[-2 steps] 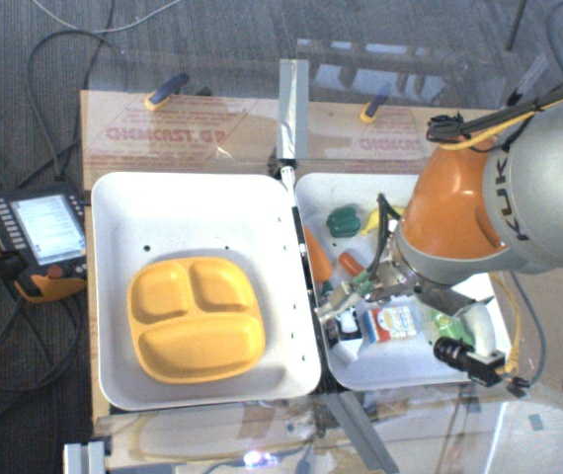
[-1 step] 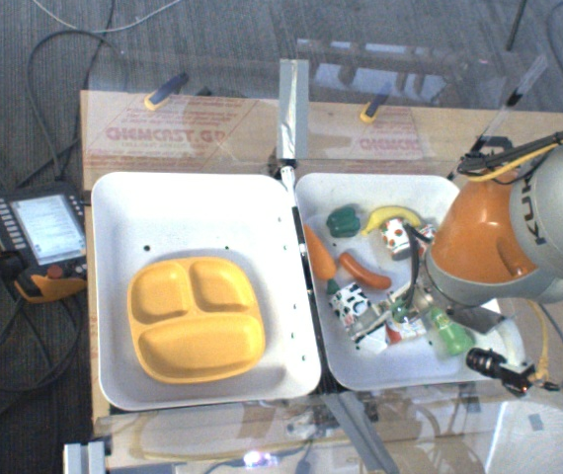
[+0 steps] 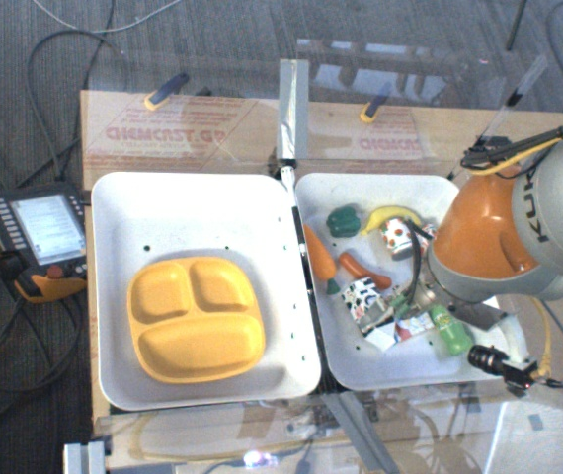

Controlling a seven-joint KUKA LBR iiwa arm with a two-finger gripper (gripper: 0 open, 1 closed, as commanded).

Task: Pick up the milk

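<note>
divided plate (image 3: pixel 196 320) sits in left bin (image 3: pixel 114 215). milk (image 3: pixel 362 299) in right bin (image 3: pixel 361 363), right of carrot (image 3: pixel 319 252), sausage (image 3: pixel 361 267) between. banana (image 3: pixel 392 215) behind them

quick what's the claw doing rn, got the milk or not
Claw: low in the right white bin, beside the black-and-white cow-patterned milk carton; open or shut cannot be told, and no grasp on the carton is visible.

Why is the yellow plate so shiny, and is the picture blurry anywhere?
In the camera view, overhead light gives soft glare on the yellow tray and the white bin around it; the tray casts only a faint shadow. The toys by the milk carton look small and slightly soft, and the arm hides part of that pile.
</note>
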